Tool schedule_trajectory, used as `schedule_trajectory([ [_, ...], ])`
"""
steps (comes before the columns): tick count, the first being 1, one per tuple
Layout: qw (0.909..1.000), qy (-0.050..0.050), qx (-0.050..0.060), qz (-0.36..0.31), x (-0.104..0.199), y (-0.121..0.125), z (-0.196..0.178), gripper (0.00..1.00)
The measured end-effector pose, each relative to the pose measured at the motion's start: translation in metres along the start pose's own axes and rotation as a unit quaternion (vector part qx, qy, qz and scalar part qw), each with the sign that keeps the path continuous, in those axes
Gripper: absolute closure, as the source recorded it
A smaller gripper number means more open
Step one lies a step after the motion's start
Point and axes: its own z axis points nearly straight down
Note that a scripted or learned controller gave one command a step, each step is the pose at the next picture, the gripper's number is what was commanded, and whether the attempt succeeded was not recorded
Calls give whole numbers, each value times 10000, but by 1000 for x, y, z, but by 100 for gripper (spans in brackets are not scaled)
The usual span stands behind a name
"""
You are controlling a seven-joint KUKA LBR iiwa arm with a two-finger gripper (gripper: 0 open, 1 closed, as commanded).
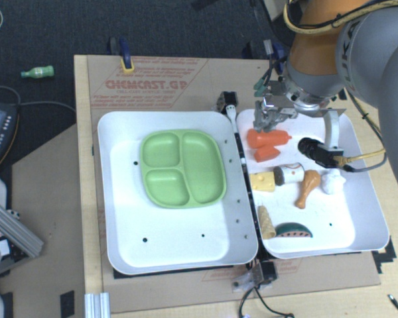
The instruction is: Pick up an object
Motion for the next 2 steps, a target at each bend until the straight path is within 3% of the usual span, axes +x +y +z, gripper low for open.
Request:
schedule_trajectory([
  [1, 10000, 0, 7, 10, 25, 10, -4, 100],
  [2, 10000, -4, 29, 33, 12, 8, -5, 100],
])
